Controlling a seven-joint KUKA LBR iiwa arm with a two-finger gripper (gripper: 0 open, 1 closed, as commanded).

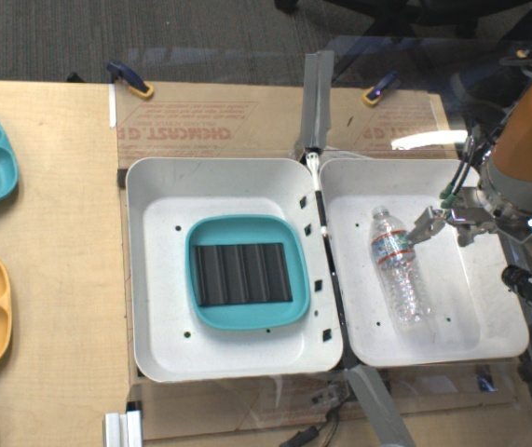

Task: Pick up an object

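While a clear plastic water bottle (398, 268) lies beside it, the gripper (430, 223) hovers, claw state indiscernible.

Grey arm (526, 156) with an orange band

A broad orange band wraps the rounded grey wrist. Below it sits pale metal hardware, with thin dark and green cables running down its side, ending in slim grey metal fingers (424, 226) and black fittings lower down.

Left white plastic bin (154, 250) holding a teal square tray with dark ribbed insert (245, 272) at centre. Right white plastic bin (489, 333), adjoining, holding a clear plastic water bottle (398, 266) lying left of centre; two-finger gripper (433, 220) near its cap end.
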